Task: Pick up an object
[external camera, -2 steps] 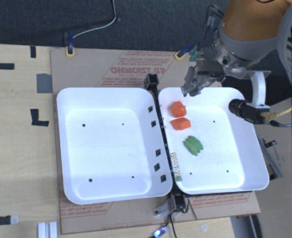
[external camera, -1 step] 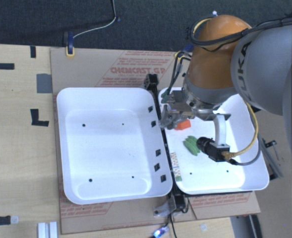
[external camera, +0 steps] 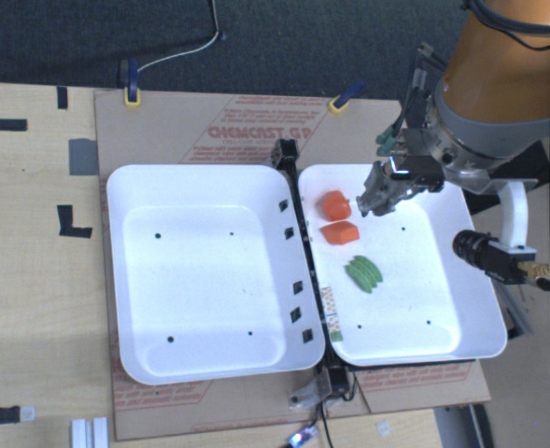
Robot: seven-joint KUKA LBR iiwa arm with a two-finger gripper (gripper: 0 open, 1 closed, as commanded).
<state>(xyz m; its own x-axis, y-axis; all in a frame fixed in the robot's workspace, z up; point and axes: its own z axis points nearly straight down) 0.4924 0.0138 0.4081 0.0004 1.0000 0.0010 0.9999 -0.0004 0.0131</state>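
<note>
Looking down at a slant, I see the surface [external camera: 32, 278], tan with black marks, carrying a cardboard sheet [external camera: 246, 129] printed in red and held by clamps along its far edge. On the sheet sit two white bins side by side: the left bin [external camera: 125, 194] and the right bin [external camera: 471, 334], joined along a black seam. The arm [external camera: 499, 54], grey with an orange band, reaches in from the right over the right bin's far half. Its hand [external camera: 375, 203] hangs just right of the red pieces, near the bin's far left corner; whether its fingers are apart or together I cannot tell. In the right bin lie three things: a green object [external camera: 364, 273] near the middle, an orange-red block [external camera: 341, 233] just beyond it, and a red-orange piece [external camera: 335, 204] just beyond that, close to the seam.
</note>
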